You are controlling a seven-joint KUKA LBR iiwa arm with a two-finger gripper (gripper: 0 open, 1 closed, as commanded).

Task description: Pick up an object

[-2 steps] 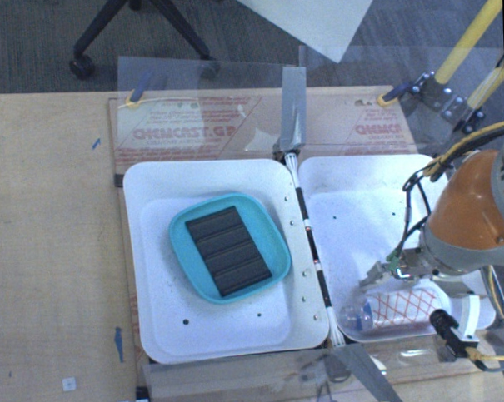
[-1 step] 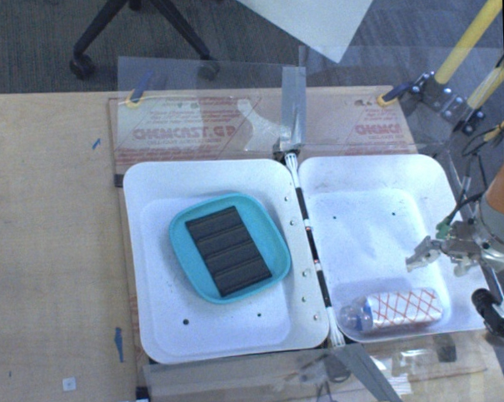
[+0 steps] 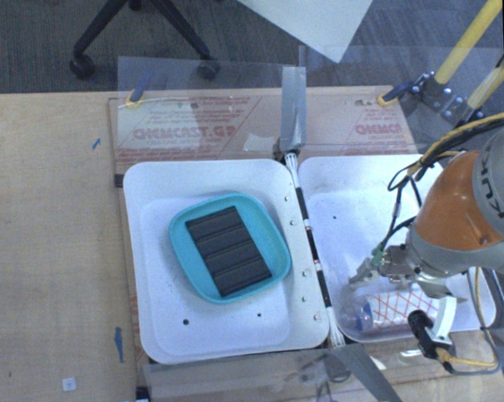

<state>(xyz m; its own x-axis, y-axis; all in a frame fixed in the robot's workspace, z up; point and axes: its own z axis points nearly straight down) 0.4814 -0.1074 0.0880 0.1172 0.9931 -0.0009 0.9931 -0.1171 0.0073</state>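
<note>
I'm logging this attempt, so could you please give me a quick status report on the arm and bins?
Gripper low in right bin, fingers unclear. Clear plastic packet beneath it, not seen held. Teal tray sits in left bin, apart.

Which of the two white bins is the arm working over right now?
The right bin, where the gripper sits above a clear packet with a red grid. The left bin holds the teal tray.

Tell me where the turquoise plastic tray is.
The turquoise plastic tray with the dark ridged insert lies in the middle of the left white bin, well apart from the arm over the right bin.
</note>
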